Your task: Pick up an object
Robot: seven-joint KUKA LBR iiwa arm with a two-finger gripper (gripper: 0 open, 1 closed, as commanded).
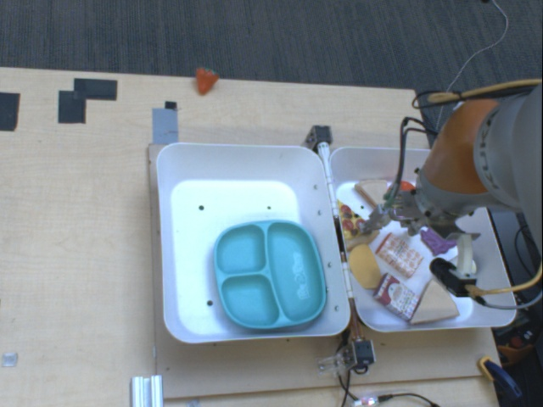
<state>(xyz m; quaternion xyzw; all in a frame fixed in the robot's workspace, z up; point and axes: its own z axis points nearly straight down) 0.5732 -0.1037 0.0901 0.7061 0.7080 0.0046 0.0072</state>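
**Objects in right bin — gripper low among them, grasp not confirmed**

Objects for the pick lie crowded in the right bin [501, 312]. Nearest the camera: a tan wedge [437, 305] touching a red-and-white packet [395, 293]. Just beyond, a yellow round piece [365, 265] and a second printed packet [400, 254]; a purple scrap [438, 242] to their right. Gripper [392, 213] sits farther back, low over the clutter near the divider, wrist above it.

Advice: choose one isolated item — the yellow piece looks least overlapped — descend straight, close fully before lifting.

Claw state: cannot tell how far open, nor whether it holds anything.

Left bin [182, 312] carries a teal divided tray [270, 274]. Farthest, an orange bit [206, 80] on the bench.
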